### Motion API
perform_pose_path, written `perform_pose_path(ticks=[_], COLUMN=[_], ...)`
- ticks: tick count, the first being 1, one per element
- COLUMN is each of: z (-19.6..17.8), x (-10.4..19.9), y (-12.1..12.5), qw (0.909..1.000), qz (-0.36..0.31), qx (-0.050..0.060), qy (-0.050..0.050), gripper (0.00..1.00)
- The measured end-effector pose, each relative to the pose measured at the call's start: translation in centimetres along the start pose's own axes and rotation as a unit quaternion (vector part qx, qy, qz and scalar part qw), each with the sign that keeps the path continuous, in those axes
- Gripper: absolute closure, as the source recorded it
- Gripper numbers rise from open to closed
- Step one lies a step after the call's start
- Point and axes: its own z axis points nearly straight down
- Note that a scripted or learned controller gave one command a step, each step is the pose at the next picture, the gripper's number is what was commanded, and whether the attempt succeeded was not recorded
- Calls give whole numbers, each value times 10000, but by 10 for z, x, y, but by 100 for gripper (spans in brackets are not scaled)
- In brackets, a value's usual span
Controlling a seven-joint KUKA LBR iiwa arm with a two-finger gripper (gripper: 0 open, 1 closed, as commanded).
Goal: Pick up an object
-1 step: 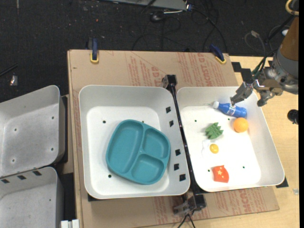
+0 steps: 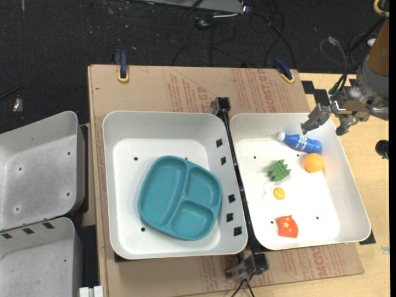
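The right bin (image 2: 352, 190) holds a blue and white bottle (image 2: 300, 142) lying on its side, an orange ball (image 2: 314, 163), a green leafy toy (image 2: 279, 170), a fried egg toy (image 2: 278, 193) and a red piece (image 2: 287, 226). My gripper (image 2: 328, 120) hangs open above the bin's far right corner, just right of and above the bottle, with nothing between its fingers.
The left bin (image 2: 117, 166) holds a teal divided plate (image 2: 180, 197). A black divider (image 2: 232, 166) runs between the bins. White trays (image 2: 37, 166) lie off the bench at the left. Blue and yellow clamps (image 2: 122, 67) hold the board's far edge.
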Motion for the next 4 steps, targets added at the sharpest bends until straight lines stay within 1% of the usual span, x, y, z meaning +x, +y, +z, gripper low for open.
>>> perform_pose_path(ticks=[1,2,3,4], z=[46,108,160,146], x=[-7,-10,-20,-19], y=[3,6,4,6], qw=[10000,10000,10000,10000], qz=[11,10,12,6], qx=[14,27,23,-8], qy=[3,7,6,-1], gripper=[0,0,0,100])
